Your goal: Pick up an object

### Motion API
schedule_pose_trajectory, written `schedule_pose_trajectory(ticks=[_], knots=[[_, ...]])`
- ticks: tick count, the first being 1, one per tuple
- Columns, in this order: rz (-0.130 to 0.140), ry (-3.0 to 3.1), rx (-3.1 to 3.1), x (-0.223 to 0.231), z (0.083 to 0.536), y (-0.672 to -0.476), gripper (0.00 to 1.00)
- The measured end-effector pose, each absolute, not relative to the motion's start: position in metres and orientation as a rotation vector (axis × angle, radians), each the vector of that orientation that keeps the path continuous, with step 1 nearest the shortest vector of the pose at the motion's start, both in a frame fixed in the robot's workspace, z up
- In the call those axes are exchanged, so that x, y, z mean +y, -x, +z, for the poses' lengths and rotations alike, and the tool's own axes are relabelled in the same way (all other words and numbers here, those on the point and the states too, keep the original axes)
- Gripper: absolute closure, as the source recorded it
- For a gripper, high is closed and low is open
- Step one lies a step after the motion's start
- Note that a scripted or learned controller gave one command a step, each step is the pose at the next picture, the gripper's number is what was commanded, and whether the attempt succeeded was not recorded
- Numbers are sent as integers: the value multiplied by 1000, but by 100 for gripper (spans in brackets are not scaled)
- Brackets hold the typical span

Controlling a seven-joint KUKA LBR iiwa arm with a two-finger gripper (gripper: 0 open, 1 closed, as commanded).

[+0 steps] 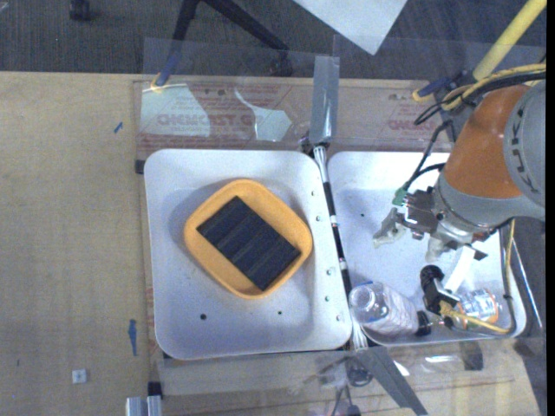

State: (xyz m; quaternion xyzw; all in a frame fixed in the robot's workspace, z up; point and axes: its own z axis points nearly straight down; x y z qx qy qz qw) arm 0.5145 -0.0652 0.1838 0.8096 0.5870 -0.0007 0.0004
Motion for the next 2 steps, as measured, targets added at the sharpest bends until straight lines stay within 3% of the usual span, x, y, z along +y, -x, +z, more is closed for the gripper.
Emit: schedule_pose_trajectory(ticks=[1, 2], knots=[[-2, -2495, 1906, -132, 206, -519, 0], [-6, -2590, 1785, -46, 183, -482, 0]])
